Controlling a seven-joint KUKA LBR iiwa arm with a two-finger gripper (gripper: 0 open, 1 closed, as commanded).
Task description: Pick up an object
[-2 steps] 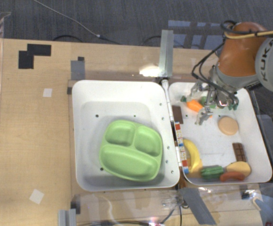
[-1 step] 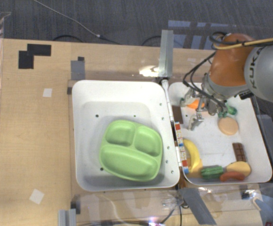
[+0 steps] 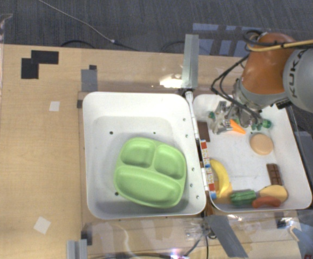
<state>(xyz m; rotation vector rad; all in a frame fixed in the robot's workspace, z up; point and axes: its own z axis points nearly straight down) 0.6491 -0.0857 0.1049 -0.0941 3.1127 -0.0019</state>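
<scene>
Worktop [image 3: 38,161]: pale wood, carrying two shallow white bins side by side.

Left bin [image 3: 100,198]: holds one green divided plate [image 3: 151,171], lying flat toward the near side, three compartments facing up.

Right bin [image 3: 299,182]: holds the small items.
- Carrot [image 3: 237,127]: orange, toy-like, in the far part of the bin, partly covered by the hand.
- Green piece [image 3: 263,124]: small, just right of the carrot, at the hand's edge; its kind cannot be told.
- Round biscuit-coloured disc [image 3: 262,143]: just nearer than the carrot, lying apart from the hand.
- Banana [image 3: 221,178]: yellow, along the bin's left wall.
- Brown block [image 3: 274,172]: small, rectangular, toward the right wall.
- Green vegetable [image 3: 243,197], red item [image 3: 266,202] and yellow-orange item [image 3: 274,191]: clustered along the near wall, close together.

Arm [image 3: 302,80]: grey with an orange band, reaching in from the right over the far part of the right bin.

Hand [image 3: 231,118]: lowered into the far-left area of the right bin, directly over the carrot. Metal parts crowd together there; whether the fingers are spread or pressed together cannot be told, nor whether the carrot sits between them.
</scene>
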